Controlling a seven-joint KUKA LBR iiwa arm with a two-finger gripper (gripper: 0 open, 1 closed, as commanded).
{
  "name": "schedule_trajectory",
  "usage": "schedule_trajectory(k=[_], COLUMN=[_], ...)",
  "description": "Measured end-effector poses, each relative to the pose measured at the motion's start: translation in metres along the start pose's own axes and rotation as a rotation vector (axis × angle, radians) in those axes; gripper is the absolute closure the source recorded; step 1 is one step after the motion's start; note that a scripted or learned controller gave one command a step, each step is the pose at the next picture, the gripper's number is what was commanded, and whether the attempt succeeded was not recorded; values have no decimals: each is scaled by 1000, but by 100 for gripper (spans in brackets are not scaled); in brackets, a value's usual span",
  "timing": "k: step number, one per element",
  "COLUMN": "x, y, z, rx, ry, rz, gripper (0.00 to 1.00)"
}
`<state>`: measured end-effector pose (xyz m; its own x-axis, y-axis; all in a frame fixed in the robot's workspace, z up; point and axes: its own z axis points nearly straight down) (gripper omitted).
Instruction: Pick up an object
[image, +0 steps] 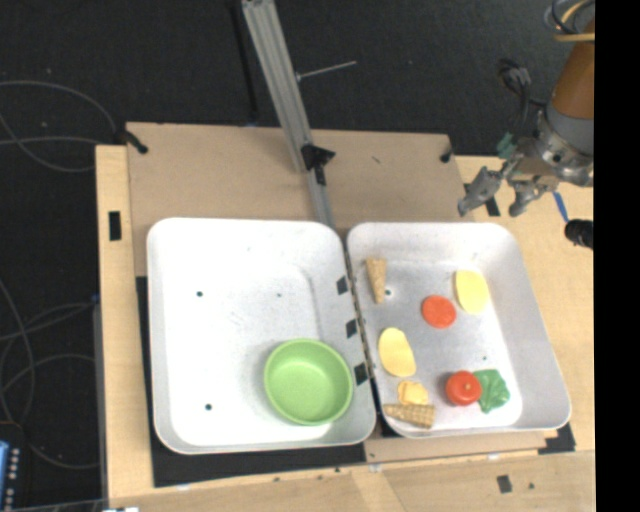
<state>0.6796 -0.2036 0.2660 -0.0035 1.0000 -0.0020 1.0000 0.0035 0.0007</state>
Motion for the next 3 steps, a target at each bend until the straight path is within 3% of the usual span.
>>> schedule_trajectory(k=[1,3], x=[-1,-4], y=[0,3], z=[0,101], rx=[1,5], ry=[-2,-1], rz=[0,0], gripper=[0,0])
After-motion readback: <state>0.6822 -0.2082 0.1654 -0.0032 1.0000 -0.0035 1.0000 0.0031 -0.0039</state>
